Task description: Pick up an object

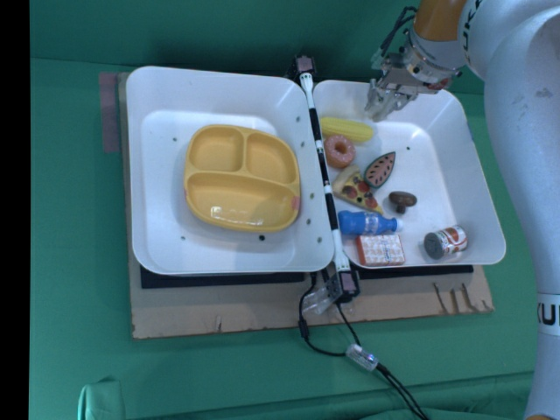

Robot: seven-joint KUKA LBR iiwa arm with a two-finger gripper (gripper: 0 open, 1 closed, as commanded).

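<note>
Gripper: I see my gripper (383, 105) at the 12 o'clock end of the right bin (477, 191), fingers pointing down with a narrow gap between them and nothing caught in that gap.
Nearest target: the corn cob (347, 129) lies just at 7 o'clock from the fingertips, long axis running 9 to 3, apart from them as far as I can judge.
Step in hand: I judge this to be the approach before a grasp; no object is lifted yet.
How I would do it well: shift toward 7 o'clock until centred over the cob, turn the fingers to span its short width, spread them wider than the cob, then descend straight.
Crowding: the donut (339, 151) sits just at 6 o'clock of the cob, so one finger needs room there or it may nudge both.
Other candidates: watermelon slice (380, 169), pizza slice (356, 188), mushroom (402, 201), blue bottle (367, 224), red box (380, 249), tin can (444, 241).
Left bin: holds a yellow divided tray (242, 178).
Writing: KUKA lettering shows on the arm (516, 103) near the orange band; the can and box labels are too small for me to read.
</note>
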